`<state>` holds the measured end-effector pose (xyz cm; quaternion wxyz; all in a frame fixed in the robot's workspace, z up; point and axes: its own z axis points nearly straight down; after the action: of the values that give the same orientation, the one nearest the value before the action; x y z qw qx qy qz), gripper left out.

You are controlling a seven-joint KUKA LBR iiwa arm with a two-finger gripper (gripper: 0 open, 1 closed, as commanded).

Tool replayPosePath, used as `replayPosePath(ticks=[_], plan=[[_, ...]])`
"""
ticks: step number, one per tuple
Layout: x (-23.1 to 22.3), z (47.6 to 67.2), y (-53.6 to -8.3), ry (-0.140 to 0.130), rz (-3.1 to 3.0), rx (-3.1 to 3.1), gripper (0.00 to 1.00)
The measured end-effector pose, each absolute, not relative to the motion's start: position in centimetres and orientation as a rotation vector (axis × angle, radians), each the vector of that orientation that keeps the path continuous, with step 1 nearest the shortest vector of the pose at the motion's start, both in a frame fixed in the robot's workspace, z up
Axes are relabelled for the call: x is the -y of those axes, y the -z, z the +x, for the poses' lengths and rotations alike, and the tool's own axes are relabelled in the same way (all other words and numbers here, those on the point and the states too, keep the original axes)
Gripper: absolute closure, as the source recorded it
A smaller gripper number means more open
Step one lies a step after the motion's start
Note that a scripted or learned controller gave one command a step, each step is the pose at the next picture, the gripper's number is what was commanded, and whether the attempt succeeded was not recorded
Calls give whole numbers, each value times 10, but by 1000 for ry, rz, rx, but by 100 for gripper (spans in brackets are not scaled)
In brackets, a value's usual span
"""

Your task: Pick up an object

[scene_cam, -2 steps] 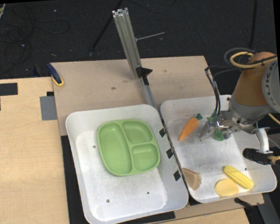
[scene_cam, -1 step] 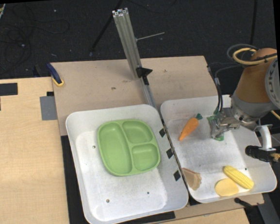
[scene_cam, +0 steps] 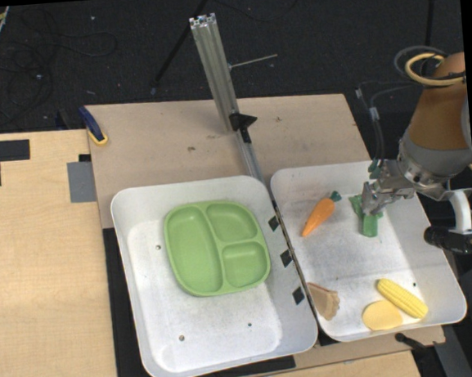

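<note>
- Green block (scene_cam: 367, 217): upright in the right bin (scene_cam: 345, 313), near its back edge, directly under the claw (scene_cam: 372, 202).
- Claw: state cannot be told.
- Same bin: carrot (scene_cam: 318, 215), corn cob (scene_cam: 401, 297), yellow disc (scene_cam: 382, 316), brown wedge (scene_cam: 326, 301).
- Left bin (scene_cam: 150, 331): green divided plate (scene_cam: 217, 247).

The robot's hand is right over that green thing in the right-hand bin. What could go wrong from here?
Three things, I think. The hand sits at the top end of the green object, so a grab so far off-centre might slip. The object lies near the far wall of the right bin, which could crowd the hand. The carrot lies close beside it and might get knocked if the object slides.
</note>
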<state>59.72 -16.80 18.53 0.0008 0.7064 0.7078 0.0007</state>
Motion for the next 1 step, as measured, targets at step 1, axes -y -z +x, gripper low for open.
replayPosePath(ticks=[1], plan=[[169, 597, -213, 0, 2219, -2223, 100]])
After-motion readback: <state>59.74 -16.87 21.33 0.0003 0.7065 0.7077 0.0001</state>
